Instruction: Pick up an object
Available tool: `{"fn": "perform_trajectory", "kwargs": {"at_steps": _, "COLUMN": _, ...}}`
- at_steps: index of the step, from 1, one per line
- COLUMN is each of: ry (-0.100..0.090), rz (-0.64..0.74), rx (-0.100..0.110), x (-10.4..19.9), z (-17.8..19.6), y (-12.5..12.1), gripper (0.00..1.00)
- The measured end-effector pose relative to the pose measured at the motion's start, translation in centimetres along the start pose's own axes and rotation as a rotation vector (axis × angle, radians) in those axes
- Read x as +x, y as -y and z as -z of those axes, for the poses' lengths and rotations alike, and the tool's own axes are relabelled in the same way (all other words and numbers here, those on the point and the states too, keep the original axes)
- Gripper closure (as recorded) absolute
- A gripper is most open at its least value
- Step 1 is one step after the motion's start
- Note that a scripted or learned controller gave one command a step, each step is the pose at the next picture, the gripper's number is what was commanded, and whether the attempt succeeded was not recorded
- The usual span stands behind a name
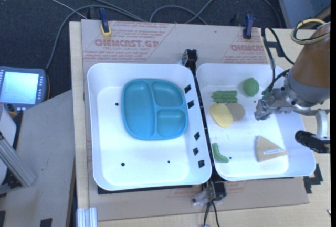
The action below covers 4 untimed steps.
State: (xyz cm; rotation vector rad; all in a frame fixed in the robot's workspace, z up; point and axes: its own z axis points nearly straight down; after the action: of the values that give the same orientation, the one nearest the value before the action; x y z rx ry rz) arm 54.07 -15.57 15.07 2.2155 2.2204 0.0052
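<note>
Evidently the pincer (262, 110) hung in the right bin (299, 168), its grip impossible to tell; it needed squaring over the green ball (250, 86) before dropping.

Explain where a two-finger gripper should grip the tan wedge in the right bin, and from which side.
The tan wedge lies flat near the right bin's front edge, apart from the other items. Probably best to come straight down from above and close across its narrower upper part, fingers on its two slanted sides. The gripper is just above it in the view.
</note>
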Motion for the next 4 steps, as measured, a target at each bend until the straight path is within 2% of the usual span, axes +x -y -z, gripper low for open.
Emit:
{"fn": "perform_trajectory", "kwargs": {"at_steps": 2, "ry": 0.001, "rz": 0.000, "rx": -0.002, "x": -0.4, "z": 10.1, "y": -2.0, "gripper": 1.00}}
{"fn": "perform_trajectory", "kwargs": {"at_steps": 3, "ry": -0.004, "rz": 0.004, "rx": 0.008, "x": 5.0, "z": 8.8, "y": -3.0, "gripper": 1.00}}
{"fn": "perform_trajectory", "kwargs": {"at_steps": 4, "ry": -0.004, "rz": 0.003, "rx": 0.006, "x": 9.4, "z": 8.5, "y": -4.0, "gripper": 1.00}}
